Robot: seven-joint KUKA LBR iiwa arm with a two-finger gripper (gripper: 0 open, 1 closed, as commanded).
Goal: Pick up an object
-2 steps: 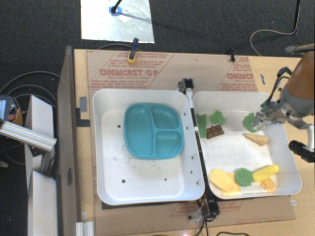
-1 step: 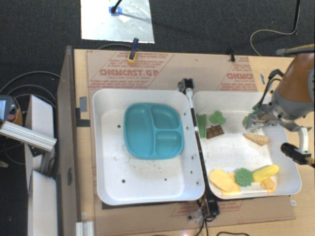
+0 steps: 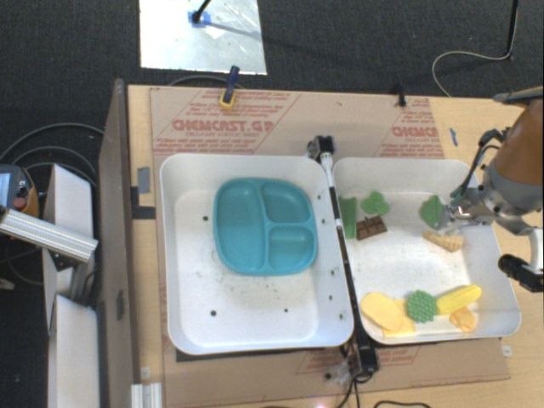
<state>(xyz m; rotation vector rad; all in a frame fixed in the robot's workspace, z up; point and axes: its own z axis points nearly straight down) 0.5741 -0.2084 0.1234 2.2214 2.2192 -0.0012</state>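
lower the pincer [image 3: 450,213] squarely over the green toy piece [image 3: 432,209] beside the tan bread slice [image 3: 444,241]; its opening cannot be told here, so verify before closing.

teal plate [image 3: 263,226] | white bins [image 3: 191,313] | green pieces [image 3: 375,203] | brown block [image 3: 371,227] | yellow shapes [image 3: 384,311] | tan cardboard, red print [image 3: 255,117]

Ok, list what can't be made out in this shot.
- Gripper: whether the jaws are open or shut; too small and blurred against the green piece.
- Green piece: its right side is hidden by the gripper, so touching or not can't be told.
- Arm: cut off by the right edge.
- Orange piece: partly hidden under the yellow piece.
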